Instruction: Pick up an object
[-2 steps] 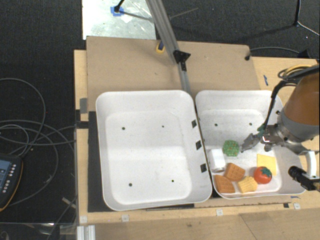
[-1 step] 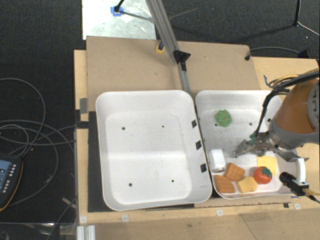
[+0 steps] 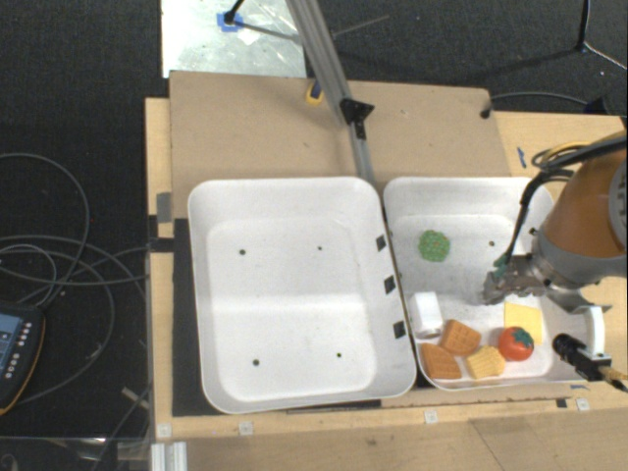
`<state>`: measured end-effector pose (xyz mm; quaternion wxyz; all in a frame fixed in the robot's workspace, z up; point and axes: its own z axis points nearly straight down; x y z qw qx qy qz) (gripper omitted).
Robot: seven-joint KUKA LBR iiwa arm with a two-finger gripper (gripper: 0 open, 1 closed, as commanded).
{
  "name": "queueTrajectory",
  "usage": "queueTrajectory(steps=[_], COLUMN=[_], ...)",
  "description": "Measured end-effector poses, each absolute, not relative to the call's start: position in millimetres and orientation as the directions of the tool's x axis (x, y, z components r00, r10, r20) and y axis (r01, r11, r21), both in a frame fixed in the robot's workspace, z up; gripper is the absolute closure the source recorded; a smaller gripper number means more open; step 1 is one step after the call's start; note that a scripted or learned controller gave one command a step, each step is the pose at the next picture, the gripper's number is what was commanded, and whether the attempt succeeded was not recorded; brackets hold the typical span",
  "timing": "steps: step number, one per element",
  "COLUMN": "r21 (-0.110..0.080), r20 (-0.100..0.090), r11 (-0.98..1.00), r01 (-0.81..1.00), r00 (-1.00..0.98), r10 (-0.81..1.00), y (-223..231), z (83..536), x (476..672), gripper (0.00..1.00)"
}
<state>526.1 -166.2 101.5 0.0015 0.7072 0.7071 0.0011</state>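
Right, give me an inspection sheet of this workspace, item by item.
Surface: brown bench bearing two white bins, left bin and right bin, side by side.
Job's things: all in the right bin: green ball, white block, yellow block, red tomato-like toy, three orange-tan pieces.
Clutter: nothing seen.
Grippers: gripper low over the right bin, beside the yellow block; nothing visibly held.
Cables: black cables on the floor at left.
Surroundings: dark floor, grey pole, handheld pendant at left.
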Motion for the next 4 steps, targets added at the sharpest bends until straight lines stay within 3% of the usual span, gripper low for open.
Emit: queueTrajectory(steps=[2,3,4], r21=[0.007,0.007,0.001], r20=[-0.002,-0.002,0.002], r11=[0.006,0.005,0.01], r01=[1.0,1.0,1.0], r00=[-0.006,-0.005,-0.01], r10=[1.0,1.0,1.0], y=[-174.1,-175.9,-125.9], z=[193.2,241.0,238.1], x=[539.8,533.5,524.4], gripper=[1.0,1.0,1.0])
